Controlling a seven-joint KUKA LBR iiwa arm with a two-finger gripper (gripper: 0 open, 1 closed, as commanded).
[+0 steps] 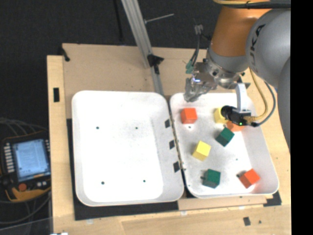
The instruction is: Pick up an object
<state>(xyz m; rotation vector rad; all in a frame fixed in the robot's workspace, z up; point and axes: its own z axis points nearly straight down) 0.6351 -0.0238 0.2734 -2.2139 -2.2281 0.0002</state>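
Camera view has my gripper (194, 89) poised over the far-left corner of the right bin (261, 153), just above and beyond the orange cube (189, 115). I see nothing between the fingers; how far apart they stand I cannot tell from this slant. The cubes all lie in that right bin: a yellow cube (201, 150) near the middle, a green cube (225, 136) beside it to the right, a second green cube (211, 178) toward the near rim, a second orange cube (249, 177) in the near-right corner, and another yellow cube (218, 115) half hidden behind the wrist fittings. The left bin (88, 146) sits alongside, rims touching. Being loose and apart from the rest, the orange cube by the gripper looks to me the likeliest target.
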